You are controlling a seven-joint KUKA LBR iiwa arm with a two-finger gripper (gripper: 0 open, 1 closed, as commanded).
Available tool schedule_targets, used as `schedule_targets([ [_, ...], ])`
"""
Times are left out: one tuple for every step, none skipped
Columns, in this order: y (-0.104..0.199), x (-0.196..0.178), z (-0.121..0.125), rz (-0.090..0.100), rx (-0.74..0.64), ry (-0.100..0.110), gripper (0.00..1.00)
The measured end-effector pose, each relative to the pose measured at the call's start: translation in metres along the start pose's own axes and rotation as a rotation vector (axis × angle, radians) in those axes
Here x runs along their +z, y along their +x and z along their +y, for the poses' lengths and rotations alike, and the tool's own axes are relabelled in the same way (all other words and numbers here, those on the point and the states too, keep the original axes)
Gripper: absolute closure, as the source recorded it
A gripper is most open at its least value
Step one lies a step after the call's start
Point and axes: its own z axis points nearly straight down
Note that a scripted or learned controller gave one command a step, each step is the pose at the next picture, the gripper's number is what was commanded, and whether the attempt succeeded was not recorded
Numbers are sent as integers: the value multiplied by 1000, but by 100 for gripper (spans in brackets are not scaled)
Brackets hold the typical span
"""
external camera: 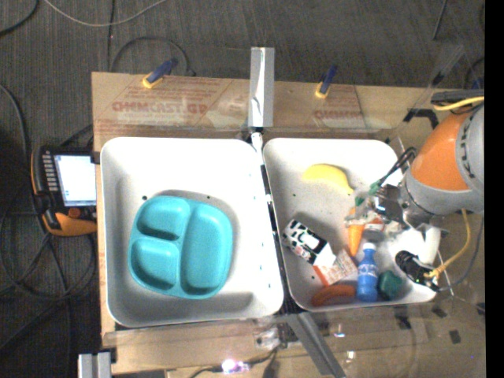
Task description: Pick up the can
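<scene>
The can [305, 240], as far as it can be made out, is the black-and-white piece lying tilted near the left wall of the right bin [331, 150], about midway between the bin's far and near edges. Just beside it toward the near edge lies a red-and-white packet [335, 268], and a red-orange item [335, 294] rests against the near wall. A blue bottle [367, 272] stands or lies next to those, with a dark green object [390, 283] in the near right corner. An orange carrot-like piece [356, 235] sits nearer the middle, and a yellow banana [329, 176] lies toward the far edge.

The gripper [376, 203] is low over the bin's right side, next to the carrot-like piece and well apart from the can; it is too cluttered there to tell whether it is spread or closed, or whether it touches anything.

The left bin [114, 211] holds a turquoise divided plate [183, 245]. Both bins rest on a brown worktop [181, 101] bearing two clamps, above dark carpet with cables; a handheld pendant [67, 187] lies off the worktop's left edge.
</scene>
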Motion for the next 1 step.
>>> schedule_targets([
  [39, -112, 34, -15, -86, 10, 100],
])
